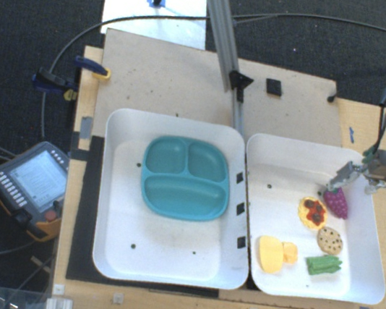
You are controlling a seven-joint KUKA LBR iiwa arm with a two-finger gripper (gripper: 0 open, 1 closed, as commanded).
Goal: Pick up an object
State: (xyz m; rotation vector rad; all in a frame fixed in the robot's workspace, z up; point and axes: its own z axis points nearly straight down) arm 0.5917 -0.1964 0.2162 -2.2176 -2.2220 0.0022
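1. Camera view, arm: the grey arm enters from the right edge, and its claw (pixel 340 181) reaches over the upper right part of the right bin (pixel 281 154).
2. Camera view, claw state: whether the claw is open or closed cannot be told; its tip is small and partly blends with the item beneath it.
3. Camera view, nearest item: a purple grape cluster (pixel 337 203) lies just below the claw tip, at or very near contact. Whether it is gripped cannot be told.
4. Camera view, other items in the right bin, all on the bin floor:
   - a small pizza slice (pixel 312 213) with red topping, just below and to the left of the claw;
   - a chocolate-chip cookie (pixel 329 241), below the claw, next to the pizza slice;
   - a green bean pod piece (pixel 323 264), further below the claw, near the bin's lower wall;
   - a yellow cheese piece (pixel 275 254), below and well to the left of the claw.
5. Camera view, left bin (pixel 108 246): it sits to the left of the claw, touching the right bin along their shared edge. A teal divided plate (pixel 185 180) with three compartments rests in its upper half.
6. Camera view, surroundings: both bins rest on the tabletop (pixel 170 73). A handheld pendant (pixel 30 185) with a screen lies far to the left of the claw, off the tabletop.
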